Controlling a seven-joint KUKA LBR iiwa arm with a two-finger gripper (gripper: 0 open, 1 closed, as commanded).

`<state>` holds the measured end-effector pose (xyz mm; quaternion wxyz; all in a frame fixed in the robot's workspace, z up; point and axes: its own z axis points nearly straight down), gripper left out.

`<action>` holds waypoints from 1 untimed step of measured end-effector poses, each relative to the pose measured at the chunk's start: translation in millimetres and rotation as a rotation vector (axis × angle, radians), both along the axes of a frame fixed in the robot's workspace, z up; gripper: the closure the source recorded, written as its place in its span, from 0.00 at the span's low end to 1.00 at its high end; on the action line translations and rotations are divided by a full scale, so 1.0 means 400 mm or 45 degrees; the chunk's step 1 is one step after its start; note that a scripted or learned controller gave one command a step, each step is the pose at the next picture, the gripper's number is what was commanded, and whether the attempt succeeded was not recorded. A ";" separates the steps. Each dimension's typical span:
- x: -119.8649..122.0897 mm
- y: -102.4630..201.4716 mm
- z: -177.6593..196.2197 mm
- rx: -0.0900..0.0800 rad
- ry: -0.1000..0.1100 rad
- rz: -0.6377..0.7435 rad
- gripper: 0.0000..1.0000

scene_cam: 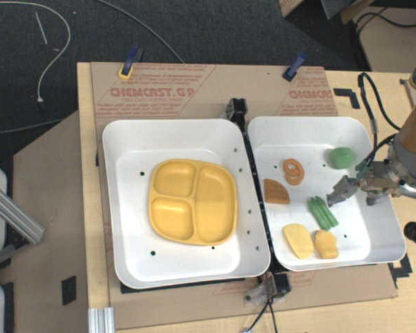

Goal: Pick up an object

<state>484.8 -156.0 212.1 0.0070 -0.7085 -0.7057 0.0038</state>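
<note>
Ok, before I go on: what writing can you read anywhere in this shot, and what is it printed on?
"CHEMCAST GP", red print on the brown board behind the left bin, repeated in slanted rows.
"CHEMCAST", the same print behind the right bin, cut off at the edge.
The fainter rows of the same print are too blurred to read.
No readable text on the yellow tray, the food items or the arm.
</note>
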 end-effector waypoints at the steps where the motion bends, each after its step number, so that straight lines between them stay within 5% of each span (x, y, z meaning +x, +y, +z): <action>1: 0.008 0.001 0.017 -0.004 -0.018 0.005 0.00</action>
